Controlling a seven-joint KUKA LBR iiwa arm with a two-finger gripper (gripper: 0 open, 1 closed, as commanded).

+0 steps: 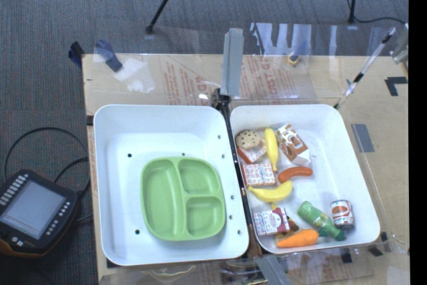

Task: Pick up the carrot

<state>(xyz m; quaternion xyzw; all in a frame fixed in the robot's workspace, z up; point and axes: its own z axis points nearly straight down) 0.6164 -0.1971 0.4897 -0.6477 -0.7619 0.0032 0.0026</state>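
Observation:
The carrot (298,239), orange with a green tip at its left, lies along the near edge of the right bin (347,143). It rests just below a green bottle (319,219) and beside a small red-and-white carton (271,221).
The right bin also holds two bananas (271,193), a sausage (295,174), a cookie (249,139), a juice carton (292,144), a snack pack (259,174) and a small can (341,213). A green divided plate (182,198) sits in the left bin (113,130). A tablet controller (30,209) lies on the floor at left.

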